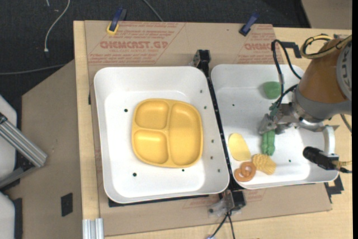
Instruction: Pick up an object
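Bench (168, 36) carries 2 shallow white bins side by side, clamped cardboard under them. Near edge of right bin (246, 78): orange ring-shaped toy (244, 171) closest to the front rim, touching a yellow corn-like piece (264, 164) just to its right. Pale yellow oval piece (239, 146) sits just behind the ring, close to the bin's left wall. Dark green elongated piece (269, 142) lies beside the oval one, toward the bin's middle, running front to back. Gripper (275, 125) is down right at the far end of that green piece, apparently touching it; fingers blurred against the bin, so cannot tell how wide they stand or if anything is clamped. Arm (327, 81) with orange band comes in over the right bin's right edge. Light green rounded piece (271, 89) sits further back, near the right bin's far half, apart from the rest. Left bin (112, 120) holds 1 yellow 3-compartment plate (167, 132) in its middle, flat. 2 blue clamps (116, 19) at the cardboard's far edge. Black floor with a thin white cable (53, 25) beyond the bench.
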Motion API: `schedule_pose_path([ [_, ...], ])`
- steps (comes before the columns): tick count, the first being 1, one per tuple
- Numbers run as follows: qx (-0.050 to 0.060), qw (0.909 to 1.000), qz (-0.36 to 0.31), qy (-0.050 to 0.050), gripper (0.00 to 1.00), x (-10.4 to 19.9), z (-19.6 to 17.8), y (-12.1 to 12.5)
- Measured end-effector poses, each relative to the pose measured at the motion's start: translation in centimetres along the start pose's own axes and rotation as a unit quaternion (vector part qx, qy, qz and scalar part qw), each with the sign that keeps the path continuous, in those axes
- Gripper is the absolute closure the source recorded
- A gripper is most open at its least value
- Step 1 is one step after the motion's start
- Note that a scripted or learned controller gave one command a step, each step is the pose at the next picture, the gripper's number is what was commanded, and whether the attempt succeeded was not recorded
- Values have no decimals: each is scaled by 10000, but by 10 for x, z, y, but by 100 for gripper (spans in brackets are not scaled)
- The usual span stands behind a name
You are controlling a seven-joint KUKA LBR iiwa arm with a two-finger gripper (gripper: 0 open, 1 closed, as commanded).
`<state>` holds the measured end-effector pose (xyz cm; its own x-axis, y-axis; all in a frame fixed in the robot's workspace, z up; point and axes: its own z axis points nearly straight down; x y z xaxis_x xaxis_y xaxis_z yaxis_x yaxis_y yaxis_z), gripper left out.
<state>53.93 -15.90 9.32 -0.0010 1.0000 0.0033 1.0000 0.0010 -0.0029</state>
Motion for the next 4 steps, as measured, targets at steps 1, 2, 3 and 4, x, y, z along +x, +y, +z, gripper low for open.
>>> schedule_pose_path([
  [1,-32,10000,-8,-17,100,9,-53,7],
  [2,-38,10000,-5,-21,100,14,-112,1],
  [3,-39,10000,-9,-23,100,17,-162,13],
  [4,19,10000,-24,4,100,74,-146,0],
])
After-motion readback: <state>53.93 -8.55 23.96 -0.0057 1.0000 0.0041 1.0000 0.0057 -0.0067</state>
